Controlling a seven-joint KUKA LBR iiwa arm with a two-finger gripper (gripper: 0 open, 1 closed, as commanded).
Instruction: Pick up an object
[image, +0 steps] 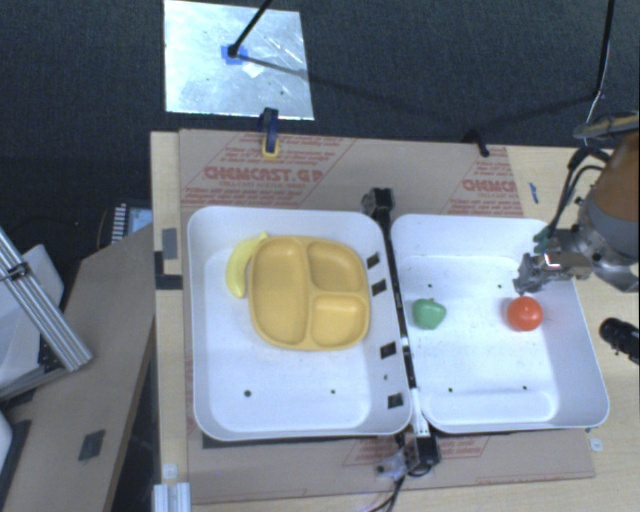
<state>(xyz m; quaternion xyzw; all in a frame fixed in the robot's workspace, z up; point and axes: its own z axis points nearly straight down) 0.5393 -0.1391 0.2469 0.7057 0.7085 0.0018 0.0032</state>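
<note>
Sitting nearest in the right bin (560, 400), the orange-red tomato (524, 314) looks like smooth, light toy plastic; being round, it could squirt sideways unless pinched across its middle. Just left, well apart, lies a green pepper (428, 313), lumpier and easier to catch. The gripper (540, 265) hangs just above the tomato; whether it is parted or closed I cannot tell. Across in the left bin (215, 400), a glossy yellow divided plate (305, 293) overlaps a banana (236, 268).

Banana (238, 268) half under yellow tray (305, 293)
</note>
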